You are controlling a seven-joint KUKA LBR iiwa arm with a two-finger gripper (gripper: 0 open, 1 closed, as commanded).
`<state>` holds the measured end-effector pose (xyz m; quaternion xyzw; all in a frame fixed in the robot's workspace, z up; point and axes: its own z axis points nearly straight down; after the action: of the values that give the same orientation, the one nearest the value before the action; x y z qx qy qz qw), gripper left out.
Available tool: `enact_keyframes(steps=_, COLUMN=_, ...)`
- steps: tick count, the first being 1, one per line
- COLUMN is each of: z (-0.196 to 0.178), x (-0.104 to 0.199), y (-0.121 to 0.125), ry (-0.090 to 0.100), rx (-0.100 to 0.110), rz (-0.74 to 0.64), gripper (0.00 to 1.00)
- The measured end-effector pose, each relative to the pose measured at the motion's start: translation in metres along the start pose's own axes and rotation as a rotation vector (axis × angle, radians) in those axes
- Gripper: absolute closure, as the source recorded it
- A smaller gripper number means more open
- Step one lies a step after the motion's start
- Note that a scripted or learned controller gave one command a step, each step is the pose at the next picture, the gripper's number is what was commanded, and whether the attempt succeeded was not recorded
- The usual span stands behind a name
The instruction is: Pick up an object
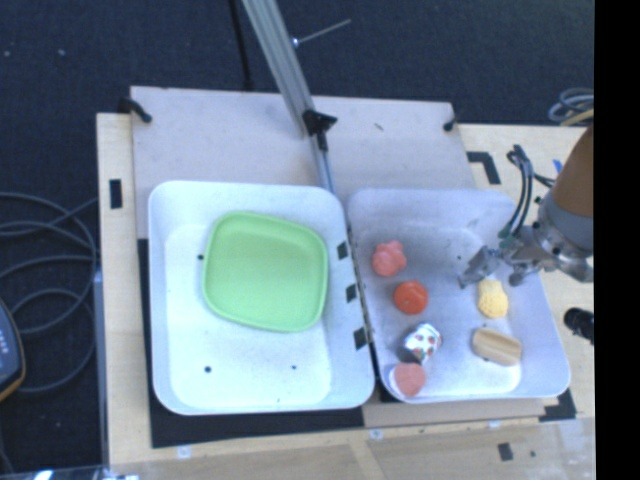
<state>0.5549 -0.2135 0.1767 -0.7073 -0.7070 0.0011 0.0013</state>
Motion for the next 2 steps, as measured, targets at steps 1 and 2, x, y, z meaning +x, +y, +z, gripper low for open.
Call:
enact_keyframes(steps=1, z=0.058, x=0.006, y=-0.002, ry=-0.001, rx=-0.003, rz=0.000, gripper=0.00)
enact_keyframes(steps=2, z=0.070, x=0.004, y=0.001, ry=-0.006, rx=-0.014, rz=0.001, gripper=0.00)
